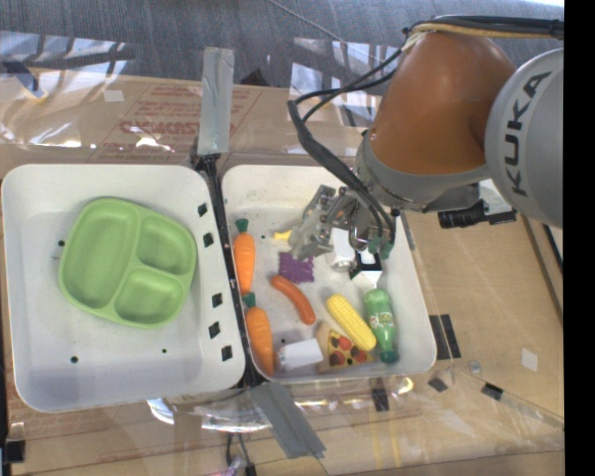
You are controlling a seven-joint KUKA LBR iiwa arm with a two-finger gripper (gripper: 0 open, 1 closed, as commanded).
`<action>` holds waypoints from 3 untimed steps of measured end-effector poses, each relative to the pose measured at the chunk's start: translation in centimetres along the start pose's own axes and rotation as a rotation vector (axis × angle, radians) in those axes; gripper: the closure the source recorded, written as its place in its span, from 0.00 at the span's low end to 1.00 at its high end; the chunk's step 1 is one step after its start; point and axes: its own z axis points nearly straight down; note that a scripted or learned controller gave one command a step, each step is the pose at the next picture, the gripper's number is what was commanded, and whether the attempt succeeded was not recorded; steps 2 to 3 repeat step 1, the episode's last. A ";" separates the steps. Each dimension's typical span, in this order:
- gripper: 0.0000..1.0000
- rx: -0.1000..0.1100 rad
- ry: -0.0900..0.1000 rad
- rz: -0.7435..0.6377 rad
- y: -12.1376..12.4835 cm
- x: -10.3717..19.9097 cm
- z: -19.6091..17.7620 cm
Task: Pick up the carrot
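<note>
Claw [327, 228] hangs over the right bin [416, 296], fingers spread and holding nothing — just above a purple piece [296, 267]. Two carrots lie along the bin's left wall — one [244, 259] farther, one [259, 337] nearer.

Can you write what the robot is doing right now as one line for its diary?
gripper: above right bin, holding nothing | carrots: lying by left wall, not picked | green plate: left bin

Two orange plastic carrots with green tops lie along the right bin's [416, 296] left wall: one [244, 260] halfway along, one [259, 336] near the front-left corner.
</note>
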 end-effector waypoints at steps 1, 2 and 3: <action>1.00 0.003 0.007 0.427 5.9 3.4 3.7; 1.00 0.003 0.007 0.427 5.9 3.4 3.7; 1.00 0.003 0.007 0.427 5.9 3.4 3.7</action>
